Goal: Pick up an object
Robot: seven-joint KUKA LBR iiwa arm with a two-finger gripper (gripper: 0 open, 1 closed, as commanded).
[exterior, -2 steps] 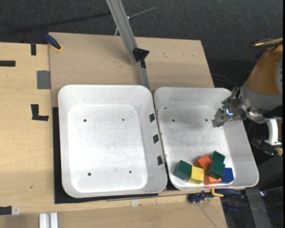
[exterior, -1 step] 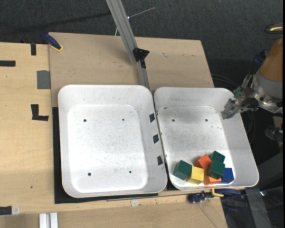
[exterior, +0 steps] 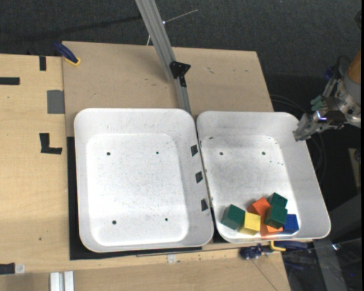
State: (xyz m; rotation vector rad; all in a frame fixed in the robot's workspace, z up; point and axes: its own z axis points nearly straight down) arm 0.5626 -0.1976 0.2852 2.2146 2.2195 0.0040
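Camera view: pincer (exterior: 304, 128) hangs beside the right bin (exterior: 303, 162), grip state unclear, no writing legible.

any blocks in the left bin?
No. The blocks sit clustered in the near corner of the right bin, while the left bin shows just its white floor.

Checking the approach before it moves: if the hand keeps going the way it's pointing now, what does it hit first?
The hand points down-left at the right bin's far right corner. It would probably meet that rim or the bare floor just inside first, well short of the blocks. Depth is unclear.
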